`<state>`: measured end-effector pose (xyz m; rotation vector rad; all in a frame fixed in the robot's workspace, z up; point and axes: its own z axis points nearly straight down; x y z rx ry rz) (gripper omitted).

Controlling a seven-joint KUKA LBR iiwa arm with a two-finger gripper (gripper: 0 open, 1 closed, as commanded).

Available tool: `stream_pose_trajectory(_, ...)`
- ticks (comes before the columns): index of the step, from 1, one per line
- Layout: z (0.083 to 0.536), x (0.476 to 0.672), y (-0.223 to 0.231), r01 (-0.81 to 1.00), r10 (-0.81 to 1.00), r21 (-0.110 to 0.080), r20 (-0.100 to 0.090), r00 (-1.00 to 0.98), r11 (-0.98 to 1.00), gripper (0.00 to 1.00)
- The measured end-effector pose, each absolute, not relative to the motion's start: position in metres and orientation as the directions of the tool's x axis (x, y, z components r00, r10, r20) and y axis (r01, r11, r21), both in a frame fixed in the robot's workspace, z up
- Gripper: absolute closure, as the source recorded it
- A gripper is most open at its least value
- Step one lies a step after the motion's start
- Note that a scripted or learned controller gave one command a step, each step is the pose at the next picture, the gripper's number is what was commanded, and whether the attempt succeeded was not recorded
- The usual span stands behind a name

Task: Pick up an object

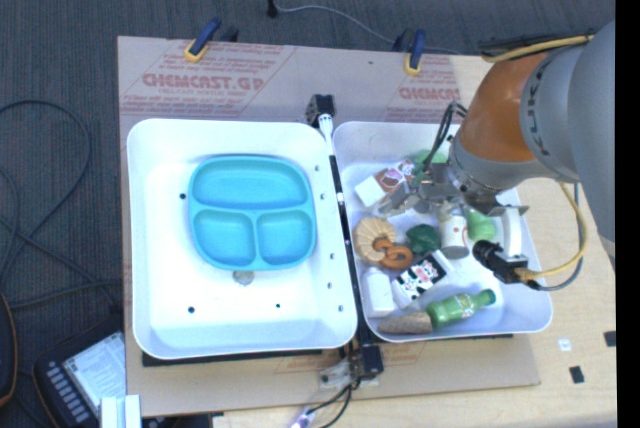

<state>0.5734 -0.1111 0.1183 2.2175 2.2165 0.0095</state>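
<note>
Where heaped, bright mixed objects (430, 251).

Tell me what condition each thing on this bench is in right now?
Blue three-compartment plastic tray: lying flat in the left white bin, nothing in its compartments.
Green plastic bottle: on its side near the right white bin's front edge.
Tan ridged round toy: resting among the clutter, untouched.
Metal end effector: lowered into the right bin above the pile.

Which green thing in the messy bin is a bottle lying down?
The green bottle at the bin's near edge, lying on its side; the other green things sit higher up, closer to the gripper.
</note>
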Motion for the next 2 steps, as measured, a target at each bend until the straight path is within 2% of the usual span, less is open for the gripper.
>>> stream_pose_trajectory(1,0.088,0.509,-0.099,1.000,1.000,0.011,-0.002,-0.001,0.001,0.00)
stream_pose_trajectory(2,0.098,0.509,-0.100,1.000,1.000,0.012,-0.004,0.001,-0.001,1.00)
